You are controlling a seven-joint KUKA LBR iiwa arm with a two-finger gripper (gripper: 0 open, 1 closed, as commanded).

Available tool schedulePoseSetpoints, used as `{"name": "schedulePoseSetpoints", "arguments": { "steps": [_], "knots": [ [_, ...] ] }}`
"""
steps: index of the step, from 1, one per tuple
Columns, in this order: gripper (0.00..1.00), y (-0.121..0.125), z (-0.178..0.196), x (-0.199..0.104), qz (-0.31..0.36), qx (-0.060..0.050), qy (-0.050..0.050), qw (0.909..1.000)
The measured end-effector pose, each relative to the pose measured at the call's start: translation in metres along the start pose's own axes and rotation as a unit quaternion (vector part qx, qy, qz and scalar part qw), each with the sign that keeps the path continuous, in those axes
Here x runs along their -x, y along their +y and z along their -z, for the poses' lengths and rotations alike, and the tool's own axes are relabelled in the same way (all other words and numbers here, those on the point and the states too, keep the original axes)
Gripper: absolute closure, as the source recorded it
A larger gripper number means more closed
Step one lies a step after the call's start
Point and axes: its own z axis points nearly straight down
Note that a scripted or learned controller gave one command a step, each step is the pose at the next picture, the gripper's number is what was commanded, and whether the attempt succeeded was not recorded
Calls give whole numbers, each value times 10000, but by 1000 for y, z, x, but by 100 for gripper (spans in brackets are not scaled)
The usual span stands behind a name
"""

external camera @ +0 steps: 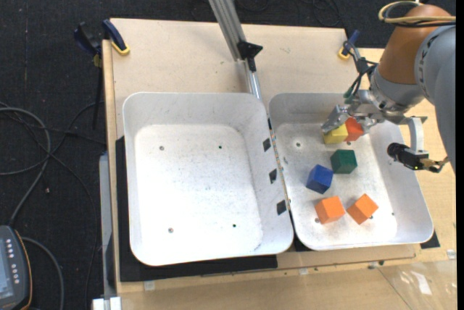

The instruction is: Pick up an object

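arm (pixel 417 62): you see it reach in from the right, grey with an orange band, over the right bin (pixel 406 225).
gripper (pixel 346 120): it sits low at the bin's far side, right over a yellow block (pixel 334 135) and a red-orange block (pixel 354 130); you cannot tell its state.
other blocks: a green block (pixel 344 161) lies just nearer, a blue block (pixel 319 178) beside it, and two orange blocks (pixel 330 209) (pixel 362 208) sit near the front wall.
left bin (pixel 145 109): it lies beside the right one, touching at the middle.
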Motion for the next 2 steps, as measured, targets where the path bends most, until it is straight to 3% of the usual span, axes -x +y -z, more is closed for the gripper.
{"name": "schedulePoseSetpoints", "arguments": {
  "steps": [1, 2],
  "knots": [
    [100, -31, 37, -74, 20, -9, 28, 10000],
    [100, -31, 88, -143, 30, 10, 27, 10000]
  ]
}}
